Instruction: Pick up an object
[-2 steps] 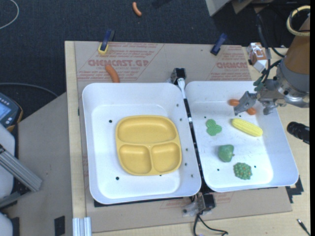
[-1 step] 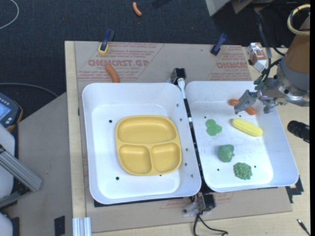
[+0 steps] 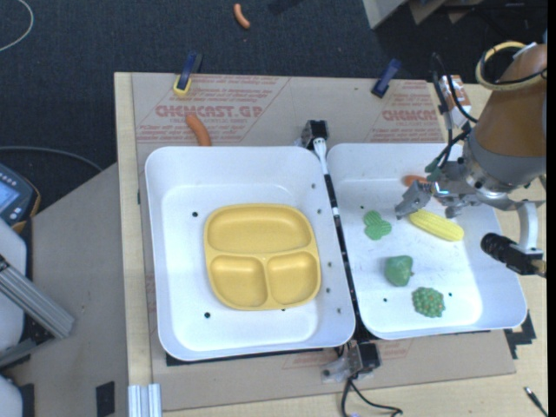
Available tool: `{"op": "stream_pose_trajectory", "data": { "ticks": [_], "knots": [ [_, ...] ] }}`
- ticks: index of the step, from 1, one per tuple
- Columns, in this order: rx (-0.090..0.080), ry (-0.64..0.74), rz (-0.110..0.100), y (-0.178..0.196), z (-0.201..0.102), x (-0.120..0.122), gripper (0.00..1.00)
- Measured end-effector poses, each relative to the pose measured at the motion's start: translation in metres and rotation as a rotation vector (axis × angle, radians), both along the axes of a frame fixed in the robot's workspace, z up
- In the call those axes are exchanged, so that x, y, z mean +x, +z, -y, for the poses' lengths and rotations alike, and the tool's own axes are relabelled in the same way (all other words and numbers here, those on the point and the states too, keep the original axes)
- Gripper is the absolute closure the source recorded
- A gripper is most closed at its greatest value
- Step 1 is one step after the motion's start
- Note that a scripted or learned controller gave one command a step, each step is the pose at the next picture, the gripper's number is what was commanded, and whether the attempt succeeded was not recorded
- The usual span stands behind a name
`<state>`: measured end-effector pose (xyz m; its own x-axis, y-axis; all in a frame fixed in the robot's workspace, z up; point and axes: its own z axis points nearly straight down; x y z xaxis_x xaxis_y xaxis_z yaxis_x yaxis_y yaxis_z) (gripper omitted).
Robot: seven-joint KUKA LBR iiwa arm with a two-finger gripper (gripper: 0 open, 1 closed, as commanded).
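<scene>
While the claw hangs over the right bin, its state is unclear. Brown board covers the desk; dark carpet floor behind.

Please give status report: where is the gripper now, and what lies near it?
Gripper low over right bin, nothing between fingers. Yellow corn just below it. Three green pieces nearby, clear of the arm.

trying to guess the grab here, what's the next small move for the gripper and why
Probably a short drop straight down onto the yellow corn. The gripper hovers in the right bin just above the corn's near end, nothing visibly between its fingers. The green pieces lie further left, so the corn is the closest target.
</scene>
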<state>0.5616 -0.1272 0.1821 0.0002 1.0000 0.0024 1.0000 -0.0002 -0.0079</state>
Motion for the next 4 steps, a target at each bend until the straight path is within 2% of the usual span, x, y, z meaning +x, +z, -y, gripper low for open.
{"op": "stream_pose_trajectory", "data": {
  "ticks": [1, 2, 3, 4],
  "knots": [
    [0.0, 0.0, 0.0, -0.062, -0.006, -0.005, 0.0],
    [0.0, 0.0, 0.002, -0.1, -0.007, -0.005, 0.0],
    [-0.002, -0.002, 0.008, -0.087, -0.006, -0.004, 1.0],
    [-0.004, 0.002, 0.014, -0.037, -0.014, 0.003, 1.0]
  ]
}}
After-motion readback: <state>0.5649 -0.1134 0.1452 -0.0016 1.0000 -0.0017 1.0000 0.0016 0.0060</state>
